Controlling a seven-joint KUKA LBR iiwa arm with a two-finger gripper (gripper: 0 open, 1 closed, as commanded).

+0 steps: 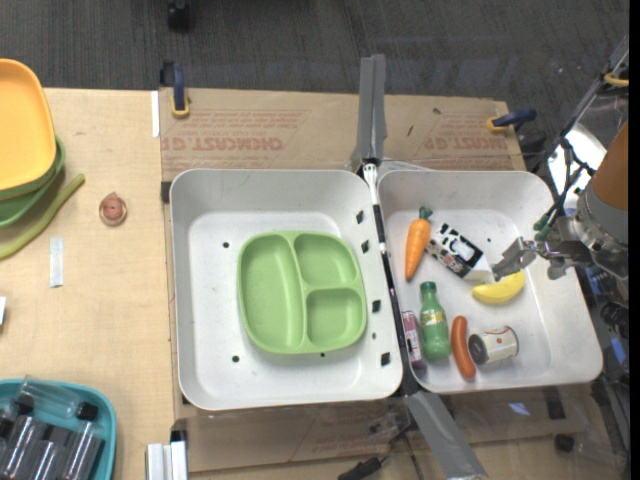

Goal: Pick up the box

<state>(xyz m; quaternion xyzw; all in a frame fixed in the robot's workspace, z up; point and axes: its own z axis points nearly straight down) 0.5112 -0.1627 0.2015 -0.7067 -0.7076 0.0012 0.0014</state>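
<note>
White right bin [560, 363]: one box [455, 251]; gripper [530, 255] fingers spread, holding nothing.

Both bins are plain white, and the left bin [200, 298] has a lime green divided tray [300, 290] in it. In the right bin [560, 363], the box [455, 251] is black and white with print, with an orange carrot [416, 247] just left of it. Below the box there's a yellow banana [499, 288], a green bottle [433, 322], a red-orange sausage [462, 347] and a can with a red-and-white label [494, 346].
</note>
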